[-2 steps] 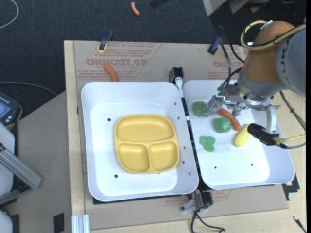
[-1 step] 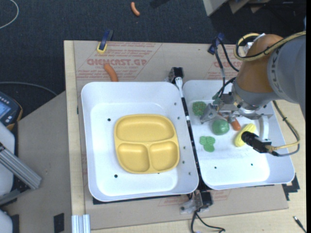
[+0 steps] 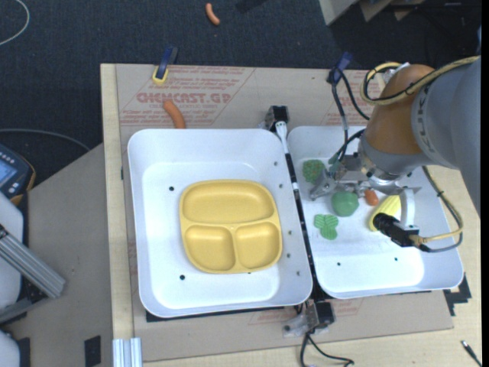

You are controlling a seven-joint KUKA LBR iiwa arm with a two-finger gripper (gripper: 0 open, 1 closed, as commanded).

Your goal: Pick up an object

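The arm (image 3: pixel 428 113) is reaching in from the right and hanging low over the right bin (image 3: pixel 428 277), its wrist sitting above that bin's far half. The gripper (image 3: pixel 341 183) is pointing down toward the bin's far-left area, close to the edge shared with the left bin (image 3: pixel 149 205). Whether it is spread or closed cannot be told, since the metal parts are blurring into the items beneath.

Candidate objects are lying loose on the right bin's floor. A round green piece (image 3: pixel 344 203) is sitting directly under the gripper and appears the likeliest target. A leafy green piece (image 3: pixel 313 169) is lying nearer the far-left corner, another leafy green piece (image 3: pixel 327 225) is resting toward the middle of the left edge, and a small orange piece (image 3: pixel 370 197) and a yellow piece (image 3: pixel 390 206) are lying just right of the gripper. Nothing is visibly lifted clear of the floor.

The left bin is carrying a yellow divided tray (image 3: pixel 229 225) at its centre, presumably as a drop-off place. Judgement: the pick is at the approach or grasp stage, and crowded neighbours are risking a nudge or missed grip
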